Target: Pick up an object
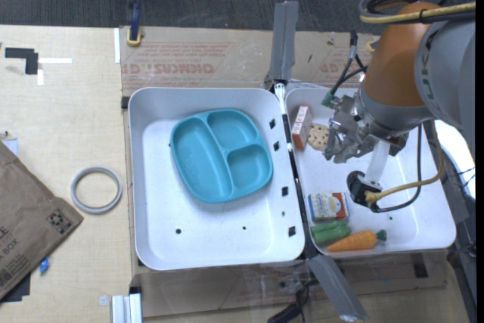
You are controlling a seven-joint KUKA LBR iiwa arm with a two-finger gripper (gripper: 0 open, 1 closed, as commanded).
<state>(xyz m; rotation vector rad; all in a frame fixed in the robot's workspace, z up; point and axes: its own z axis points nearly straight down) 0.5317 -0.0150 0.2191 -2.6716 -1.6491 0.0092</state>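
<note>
Camera view is showing the end effector [339,146] hanging low over the right bin [412,227], just beside a round dotted biscuit [318,135] and a red-and-white box [301,126] — whether it is spread or pressed together, I cannot tell. A small carton [327,206], a green vegetable [331,231] and a carrot [354,240] are lying along that bin's near edge, while a blue divided plate [219,155] is sitting in the left bin [159,223].
</note>
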